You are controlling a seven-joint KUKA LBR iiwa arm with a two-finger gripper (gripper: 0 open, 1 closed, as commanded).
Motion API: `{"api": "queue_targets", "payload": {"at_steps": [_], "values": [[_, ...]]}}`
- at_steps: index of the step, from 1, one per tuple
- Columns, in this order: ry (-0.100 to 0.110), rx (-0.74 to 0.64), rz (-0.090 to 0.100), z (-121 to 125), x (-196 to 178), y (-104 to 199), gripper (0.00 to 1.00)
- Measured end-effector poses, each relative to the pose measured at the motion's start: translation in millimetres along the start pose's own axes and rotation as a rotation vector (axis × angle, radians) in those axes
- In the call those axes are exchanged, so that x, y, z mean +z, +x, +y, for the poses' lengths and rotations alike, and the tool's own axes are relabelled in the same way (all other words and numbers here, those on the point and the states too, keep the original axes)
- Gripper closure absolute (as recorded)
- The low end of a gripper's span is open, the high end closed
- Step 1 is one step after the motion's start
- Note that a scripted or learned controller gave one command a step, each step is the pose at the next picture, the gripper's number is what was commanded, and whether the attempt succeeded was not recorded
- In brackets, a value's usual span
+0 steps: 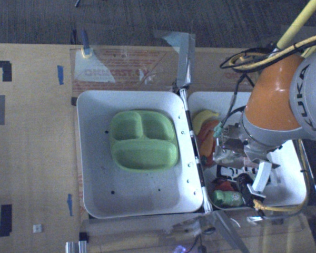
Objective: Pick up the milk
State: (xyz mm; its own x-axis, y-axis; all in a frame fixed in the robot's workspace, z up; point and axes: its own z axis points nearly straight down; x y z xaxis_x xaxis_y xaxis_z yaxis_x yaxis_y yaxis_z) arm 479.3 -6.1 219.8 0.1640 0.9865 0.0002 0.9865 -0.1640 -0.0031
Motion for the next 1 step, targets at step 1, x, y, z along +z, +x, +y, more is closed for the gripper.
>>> {"api": "queue_targets", "payload": {"at_steps": [1], "values": [[0.002, 0.245, -0.001, -2.4, 12.7, 9.8, 1.0]]}}
